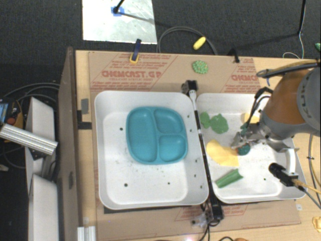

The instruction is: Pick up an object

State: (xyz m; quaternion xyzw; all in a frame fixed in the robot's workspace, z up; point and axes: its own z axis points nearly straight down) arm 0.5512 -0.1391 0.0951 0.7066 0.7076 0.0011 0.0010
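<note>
While the bench (150,69) carries two white bins, the left bin (110,185) with its blue divided plate (156,134) lies well left of the gripper (242,145). Inside the right bin (261,187), a yellow piece (223,153) sits just left of it, green pieces (214,122) up-left, a green stick (228,177) below. Whether it grips anything, I cannot tell.

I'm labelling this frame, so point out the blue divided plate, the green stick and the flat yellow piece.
blue divided plate (156,135): camera view, on its middle ridge, in the left bin.
green stick (228,178): camera view, mid-length, in the right bin.
flat yellow piece (222,153): camera view, its centre, right bin.
</note>
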